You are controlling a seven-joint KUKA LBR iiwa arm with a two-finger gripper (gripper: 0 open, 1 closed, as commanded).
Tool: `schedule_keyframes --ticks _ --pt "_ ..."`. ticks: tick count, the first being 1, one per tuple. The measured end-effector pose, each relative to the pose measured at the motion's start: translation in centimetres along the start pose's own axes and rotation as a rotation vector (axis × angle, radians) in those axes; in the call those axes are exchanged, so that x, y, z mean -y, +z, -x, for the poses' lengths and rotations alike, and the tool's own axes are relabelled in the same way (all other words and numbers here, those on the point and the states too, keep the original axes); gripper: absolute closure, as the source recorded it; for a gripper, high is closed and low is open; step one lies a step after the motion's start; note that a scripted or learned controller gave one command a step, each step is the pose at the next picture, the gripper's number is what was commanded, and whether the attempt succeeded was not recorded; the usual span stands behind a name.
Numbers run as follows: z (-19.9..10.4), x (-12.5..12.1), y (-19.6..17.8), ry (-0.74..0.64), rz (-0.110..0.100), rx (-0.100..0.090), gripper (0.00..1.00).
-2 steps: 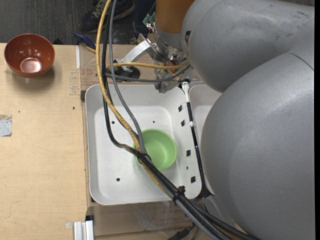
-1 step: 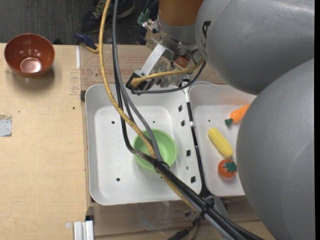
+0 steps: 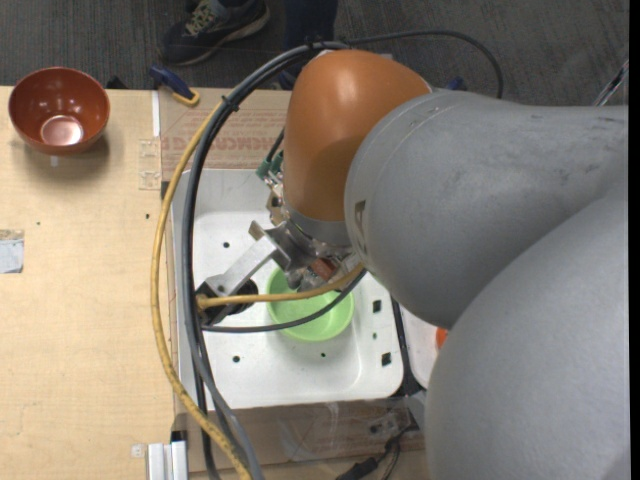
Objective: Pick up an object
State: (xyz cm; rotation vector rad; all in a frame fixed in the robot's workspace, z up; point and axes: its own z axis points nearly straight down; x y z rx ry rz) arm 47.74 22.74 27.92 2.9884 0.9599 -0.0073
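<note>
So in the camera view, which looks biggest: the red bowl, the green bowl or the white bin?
1. white bin
2. and 3. red bowl and green bowl: look alike; the arm hides part of the green one, so unsure.

A pale wooden benchtop (image 3: pixel 80 268) bears a red bowl (image 3: pixel 59 108); dark carpet (image 3: pixel 420 8) lies beyond.

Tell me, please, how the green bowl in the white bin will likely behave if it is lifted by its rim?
The green bowl looks like thin plastic, so it is probably light and stiff. Its surface seems smooth, so it may slip. It sits upright in the white bin, and a hold on one side of the rim could tilt it. The arm hides part of it.
</note>
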Motion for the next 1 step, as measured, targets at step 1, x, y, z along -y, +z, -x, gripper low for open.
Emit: schedule_keyframes --ticks 1 --pt "5.19 -7.23 -8.77 -0.101 0.000 0.000 1.00"
